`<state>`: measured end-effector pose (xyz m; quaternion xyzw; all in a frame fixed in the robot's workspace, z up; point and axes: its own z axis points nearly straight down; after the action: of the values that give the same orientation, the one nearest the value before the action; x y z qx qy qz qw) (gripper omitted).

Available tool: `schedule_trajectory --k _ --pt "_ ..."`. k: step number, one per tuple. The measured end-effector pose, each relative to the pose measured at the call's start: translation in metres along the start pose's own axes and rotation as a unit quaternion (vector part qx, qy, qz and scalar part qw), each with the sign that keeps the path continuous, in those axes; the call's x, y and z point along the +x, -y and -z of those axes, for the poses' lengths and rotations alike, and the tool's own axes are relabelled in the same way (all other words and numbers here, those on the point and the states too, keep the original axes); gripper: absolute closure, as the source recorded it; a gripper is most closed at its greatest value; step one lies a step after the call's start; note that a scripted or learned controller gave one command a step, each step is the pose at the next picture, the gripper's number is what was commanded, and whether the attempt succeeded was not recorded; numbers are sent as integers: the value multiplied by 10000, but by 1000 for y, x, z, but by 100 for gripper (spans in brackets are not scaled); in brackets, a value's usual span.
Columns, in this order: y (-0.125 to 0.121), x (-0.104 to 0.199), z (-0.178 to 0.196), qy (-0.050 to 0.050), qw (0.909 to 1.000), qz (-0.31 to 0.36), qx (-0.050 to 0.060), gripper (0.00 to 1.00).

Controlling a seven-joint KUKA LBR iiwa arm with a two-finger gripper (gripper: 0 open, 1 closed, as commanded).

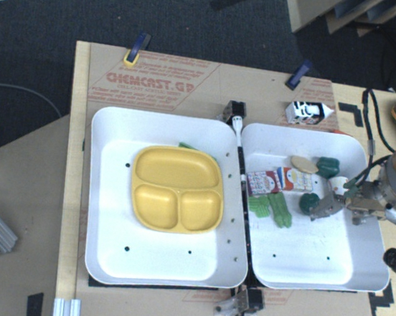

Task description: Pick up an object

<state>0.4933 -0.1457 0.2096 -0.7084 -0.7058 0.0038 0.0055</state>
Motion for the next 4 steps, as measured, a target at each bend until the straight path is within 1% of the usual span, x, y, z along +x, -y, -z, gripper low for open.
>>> schedule_trajectory --k 1,2,3,4 --pt "-3 0 6 13 10000 17 -67 0" --pt "-10 -4 -52 -1 10000 13 -33 0" --pt "-2 1 -110 -3 10000 17 -30 0" --pt "-2 2 -126 0 10000 17 -43 0"
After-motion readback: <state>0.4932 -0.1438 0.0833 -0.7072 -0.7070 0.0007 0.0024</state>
